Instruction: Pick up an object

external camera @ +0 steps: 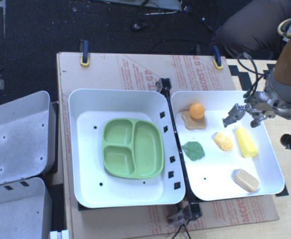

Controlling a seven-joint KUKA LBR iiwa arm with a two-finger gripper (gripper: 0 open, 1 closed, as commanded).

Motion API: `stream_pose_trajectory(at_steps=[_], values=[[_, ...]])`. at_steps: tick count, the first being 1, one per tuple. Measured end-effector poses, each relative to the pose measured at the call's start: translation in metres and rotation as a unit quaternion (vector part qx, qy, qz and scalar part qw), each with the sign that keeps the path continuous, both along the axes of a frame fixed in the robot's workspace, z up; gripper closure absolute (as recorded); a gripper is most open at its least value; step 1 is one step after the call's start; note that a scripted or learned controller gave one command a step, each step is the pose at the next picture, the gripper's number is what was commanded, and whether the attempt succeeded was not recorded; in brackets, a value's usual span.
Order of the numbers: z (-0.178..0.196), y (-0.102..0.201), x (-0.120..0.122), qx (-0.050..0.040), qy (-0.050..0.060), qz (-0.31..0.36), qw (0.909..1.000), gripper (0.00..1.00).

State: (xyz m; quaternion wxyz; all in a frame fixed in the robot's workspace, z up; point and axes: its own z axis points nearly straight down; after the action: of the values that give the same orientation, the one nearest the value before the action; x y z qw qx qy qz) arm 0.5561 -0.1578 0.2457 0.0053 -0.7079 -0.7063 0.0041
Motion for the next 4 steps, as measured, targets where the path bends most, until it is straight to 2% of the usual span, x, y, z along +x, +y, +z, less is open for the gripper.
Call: stream_pose_trajectory(at_steps=[1,2,4], values=[[0.007,0.001,0.002,-0.0009,-0.006,0.002,1.0,0.0],[-0.053,0.01,0.004,-0.0002,-0.004,0.001,1.0,0.0],[-0.144,0.009,0.008,-0.0035,-0.009,0.001,1.0,0.0]])
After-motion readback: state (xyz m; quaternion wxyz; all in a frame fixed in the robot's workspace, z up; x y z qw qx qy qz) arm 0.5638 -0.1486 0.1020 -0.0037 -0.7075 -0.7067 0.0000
